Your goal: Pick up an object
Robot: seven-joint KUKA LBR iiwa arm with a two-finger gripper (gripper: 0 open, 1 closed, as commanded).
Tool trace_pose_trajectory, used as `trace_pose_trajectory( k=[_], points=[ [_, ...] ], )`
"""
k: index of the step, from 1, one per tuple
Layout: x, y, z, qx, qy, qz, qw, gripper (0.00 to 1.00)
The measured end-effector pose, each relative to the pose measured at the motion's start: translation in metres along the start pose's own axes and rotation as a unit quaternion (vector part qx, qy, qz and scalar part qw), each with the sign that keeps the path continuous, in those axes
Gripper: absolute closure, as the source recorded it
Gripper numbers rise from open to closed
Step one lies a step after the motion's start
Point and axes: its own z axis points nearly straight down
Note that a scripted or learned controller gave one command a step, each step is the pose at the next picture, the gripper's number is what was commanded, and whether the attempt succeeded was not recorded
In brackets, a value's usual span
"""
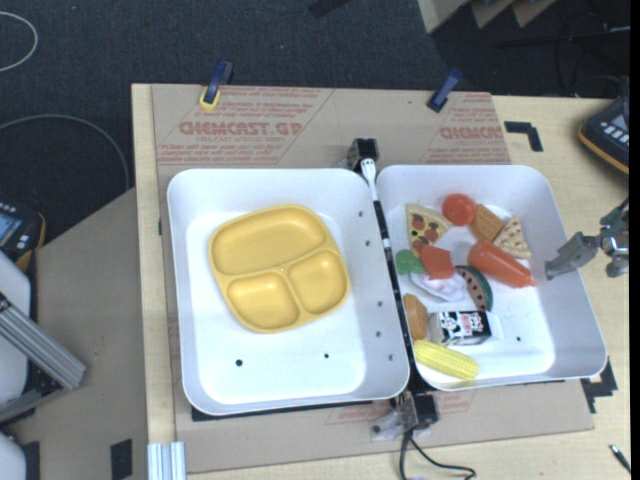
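Observation:
The right white bin (570, 320) holds a pile of toy food. In it lie a pizza slice (427, 226), a red tomato (459, 209), an orange carrot (498, 264), a red block (437, 261), a watermelon slice (480, 288), a black-and-white carton (463, 325) and a yellow corn cob (445, 361). My gripper (572, 254) reaches in from the right edge. It hovers over the bin's right side, just right of the carrot's tip. Nothing is seen in its grasp.
The left white bin (200, 348) carries a yellow divided plate (278, 266). A brown bun (416, 316) and a green piece (407, 262) lie by the divider between the bins. Blue clamps (214, 83) sit on the board's far edge.

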Motion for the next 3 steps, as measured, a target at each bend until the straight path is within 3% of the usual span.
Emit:
trace_pose_trajectory(
  k=[1,3],
  points=[
    [0.001,0.002,-0.007,-0.007,-0.002,-0.002,1.0000,0.00],
    [-0.002,0.006,0.097,-0.005,0.000,-0.002,1.0000,0.00]
  ],
)
